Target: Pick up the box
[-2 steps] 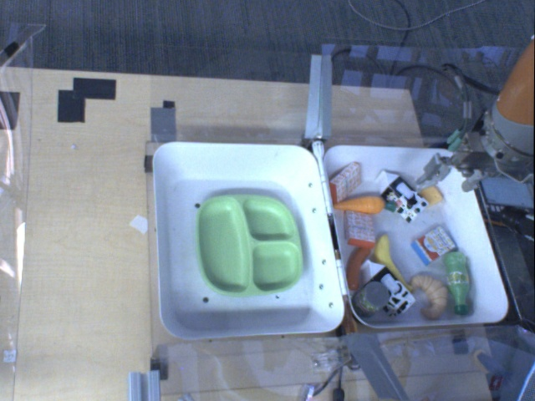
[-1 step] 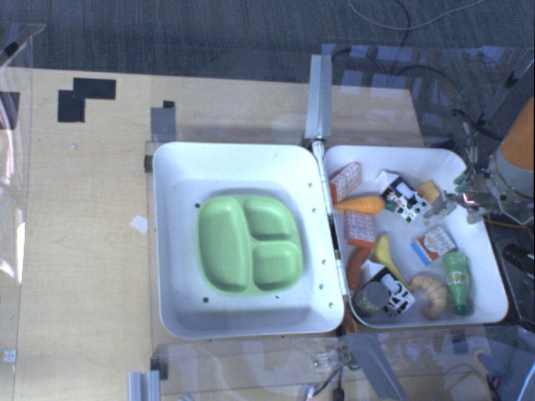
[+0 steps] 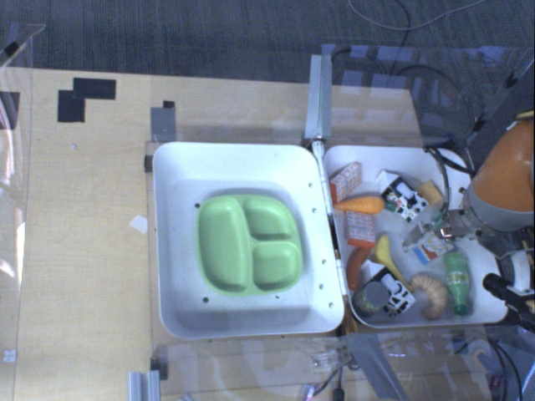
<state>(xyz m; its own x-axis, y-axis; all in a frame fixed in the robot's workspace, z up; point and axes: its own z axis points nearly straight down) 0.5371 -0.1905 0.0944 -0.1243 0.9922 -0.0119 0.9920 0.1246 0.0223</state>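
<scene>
A small white and red box [image 3: 345, 176] lies at the far left corner of the right bin [image 3: 380, 153]. A second, flat orange-red box [image 3: 361, 229] lies just nearer, partly under a carrot [image 3: 359, 205]. My gripper [image 3: 428, 234] hangs low over the middle right of this bin, above a small white and blue packet. It is well to the right of both boxes and I see nothing held in it. The grey arm with its orange band [image 3: 506, 172] reaches in from the right.
The right bin is crowded: a black-and-white patterned item [image 3: 404, 197], cheese wedge [image 3: 431, 192], banana [image 3: 386, 253], green bottle [image 3: 456, 281], croissant [image 3: 430, 295] and a dark can [image 3: 372, 299]. The left bin [image 3: 175, 249] holds a green divided plate [image 3: 249, 242].
</scene>
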